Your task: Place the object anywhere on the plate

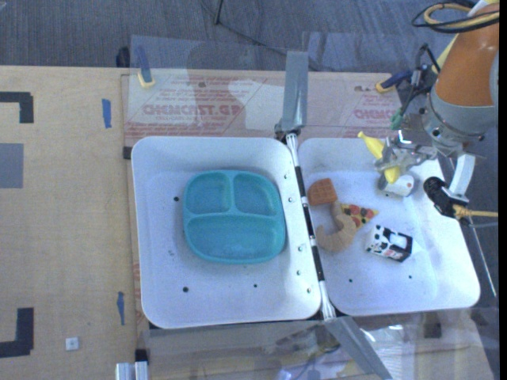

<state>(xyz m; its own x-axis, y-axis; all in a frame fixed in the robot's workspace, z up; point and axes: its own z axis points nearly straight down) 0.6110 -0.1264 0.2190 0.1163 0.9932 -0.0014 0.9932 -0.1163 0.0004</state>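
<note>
**Operator:** First, camera view. Report the containers and their contents.

**Technician:** Two shallow white bins sit side by side on the bench. The left bin (150, 236) contains one item: a teal plate (234, 215) with three compartments, two small ones at the far side and one wide one at the near side. All three compartments are bare. The right bin (444, 283) contains the loose objects.

**Operator:** List the objects in the right bin.

**Technician:** A brown square piece (321, 191) lies near the bin's left wall. Just beside it, toward the near side, is a tan curved piece (339, 234), and a pizza-slice toy (356, 211) touches its upper end. A black-and-white block (388, 244) lies to the right of these, apart from them. A yellow object (371, 144) sits at the far side of the bin. A small white object with a yellow spot (398, 185) lies directly under the gripper.

**Operator:** State of the end effector?

**Technician:** The gripper (396, 163) is positioned over the far right part of the right bin, at the small white object. Whether it grasps anything cannot be determined. No object rests on the plate.
</note>
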